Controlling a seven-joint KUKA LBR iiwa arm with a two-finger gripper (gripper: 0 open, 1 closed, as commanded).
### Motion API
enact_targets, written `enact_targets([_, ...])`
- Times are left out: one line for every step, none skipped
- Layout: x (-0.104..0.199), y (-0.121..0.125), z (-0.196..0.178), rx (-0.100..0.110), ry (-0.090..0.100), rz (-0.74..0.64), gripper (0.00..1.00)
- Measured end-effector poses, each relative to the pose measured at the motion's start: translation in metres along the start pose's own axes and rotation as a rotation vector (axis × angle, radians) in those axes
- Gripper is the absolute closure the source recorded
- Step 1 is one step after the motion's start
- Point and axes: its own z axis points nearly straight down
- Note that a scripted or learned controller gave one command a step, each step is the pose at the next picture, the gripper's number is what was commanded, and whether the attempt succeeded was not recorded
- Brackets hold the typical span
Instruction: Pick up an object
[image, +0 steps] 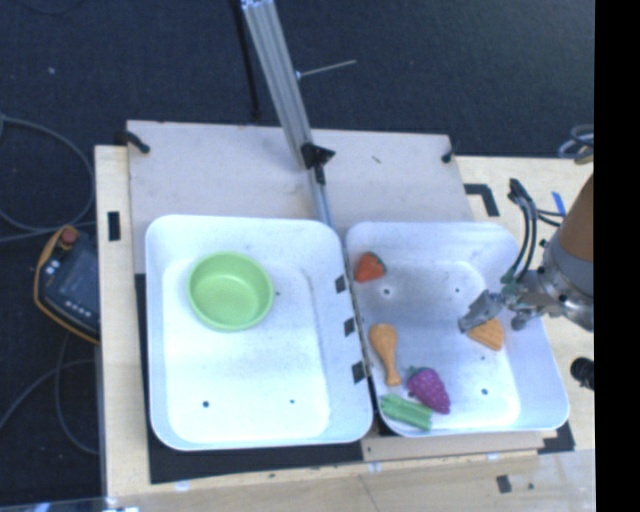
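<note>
Camera view: two white bins side by side on the bench, seen from above at a slant.
Left bin (170, 400): holds a green bowl (231, 290) in its upper left part, upright and well apart from everything else.
Right bin (540, 400): holds the toy foods — a red strawberry-like piece (370, 267) at the upper left corner, an orange drumstick shape (385, 351) near the left wall, a purple grape cluster (430, 389) lower down, and a green vegetable piece (405, 411) just beside the grapes at the bottom edge.
Obstacles: the grapes, drumstick and green piece crowd the lower left of the right bin, apart from the gripper.
Orange wedge (489, 334): small, flat-looking, orange, at the right-middle of the right bin, directly under the gripper — touching or just below the fingers.
Gripper (487, 314): reaching in from the right of the frame, low over the wedge; finger spread and any hold cannot be told.
Pendant (68, 280): orange-edged, on the floor at the left of the frame.
</note>
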Motion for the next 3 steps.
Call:
enact_targets([0.000,0.000,0.000,0.000,0.000,0.001,0.00])
enact_targets([0.002,0.005,0.044,0.005,-0.002,0.005,0.00])
enact_targets([-0.008,-0.003,0.098,0.007,-0.001,0.005,0.00])
